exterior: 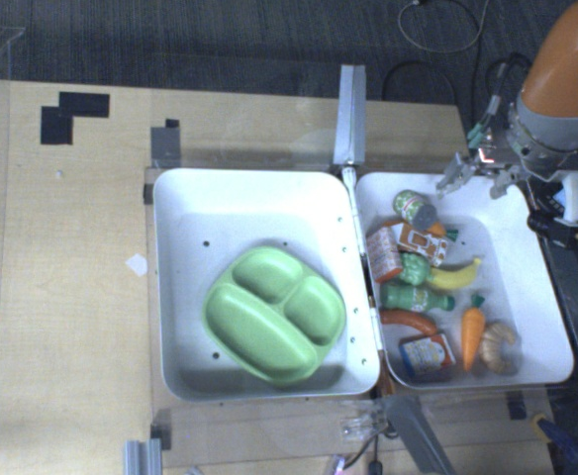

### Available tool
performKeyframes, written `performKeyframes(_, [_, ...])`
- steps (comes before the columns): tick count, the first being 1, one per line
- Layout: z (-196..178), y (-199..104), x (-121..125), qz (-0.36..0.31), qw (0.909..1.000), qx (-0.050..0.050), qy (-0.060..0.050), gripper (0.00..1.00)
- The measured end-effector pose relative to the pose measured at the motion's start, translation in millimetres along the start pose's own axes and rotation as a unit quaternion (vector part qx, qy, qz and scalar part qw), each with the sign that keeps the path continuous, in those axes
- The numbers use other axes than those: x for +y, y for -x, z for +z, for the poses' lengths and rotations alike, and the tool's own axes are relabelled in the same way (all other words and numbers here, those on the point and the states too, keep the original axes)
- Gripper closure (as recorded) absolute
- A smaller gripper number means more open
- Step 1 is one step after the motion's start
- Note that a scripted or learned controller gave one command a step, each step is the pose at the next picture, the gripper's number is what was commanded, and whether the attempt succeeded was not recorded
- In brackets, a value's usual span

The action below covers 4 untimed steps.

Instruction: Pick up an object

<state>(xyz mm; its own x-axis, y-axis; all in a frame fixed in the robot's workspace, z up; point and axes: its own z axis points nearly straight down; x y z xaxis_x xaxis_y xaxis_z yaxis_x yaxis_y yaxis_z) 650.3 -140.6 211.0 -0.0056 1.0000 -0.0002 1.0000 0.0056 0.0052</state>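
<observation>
The green divided plate (pixel 275 312) fills the left bin (pixel 170 265), while toy groceries such as the banana (pixel 454 276) crowd the right bin (pixel 541 295) beneath the jaws (pixel 477 171), spread open and holding nothing, poised for picking.

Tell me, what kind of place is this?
Probably a robot testing lab: a robot arm reaches over two white bins on a bench, one with toy food like a banana, and cables lie on the floor.
</observation>
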Motion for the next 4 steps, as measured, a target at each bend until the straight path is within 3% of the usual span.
performKeyframes(1, [118, -38, 19, -0.186, 0.9826, 0.000, -0.002, 0.00])
performKeyframes(2, [105, -39, 21, -0.187, 0.9824, -0.002, 0.003, 1.00])
performKeyframes(3, [120, -38, 21, -0.039, 0.9992, 0.001, 0.002, 1.00])
performKeyframes(4, [-25, -61, 21, -0.059, 0.9982, 0.000, 0.002, 1.00])
